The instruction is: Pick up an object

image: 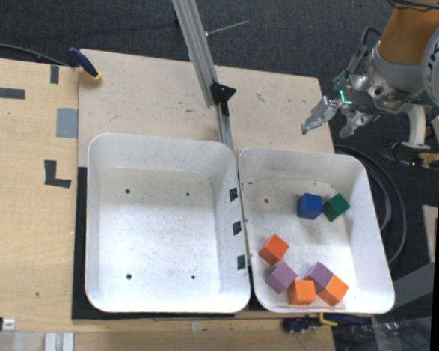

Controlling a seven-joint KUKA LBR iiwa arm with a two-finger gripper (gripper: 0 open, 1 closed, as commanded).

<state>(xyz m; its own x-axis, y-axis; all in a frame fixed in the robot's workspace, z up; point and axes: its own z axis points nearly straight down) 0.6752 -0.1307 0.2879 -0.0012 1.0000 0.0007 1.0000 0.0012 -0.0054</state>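
A: So, starting at the edge nearest you, what are you seeing in the right-hand shallow white plastic bin (370, 219)?

B: You are looking at a cluster sitting against its near wall: an orange cube (301, 291) touching a second orange cube (334, 290), with a light purple block (320, 274) just behind them and another light purple block (280, 276) to their left. A third orange cube (274, 250) is lying a little farther in, near the bin's left wall.

A: And deeper into that bin?

B: You are seeing a blue cube (309, 206) and a dark green cube (336, 207) resting side by side, touching or nearly so, toward the far right part of the floor. All seven pieces are lying loose on the bin floor.

A: What about the left-hand shallow white plastic bin (98, 200)?

B: It is sitting just beside the right one, their rims meeting along the middle, and a slanted grey metal rail (195, 38) is running down toward that seam from the far side.

A: Where is the tool?

B: You are watching the two-finger gripper (332, 119) hovering beyond the right bin's far rim, over the pale wooden benchtop (158, 92), well apart from the cubes. Its fingers are standing spread, pinching nothing. The grey arm with the orange band (409, 34) is reaching in from the right.
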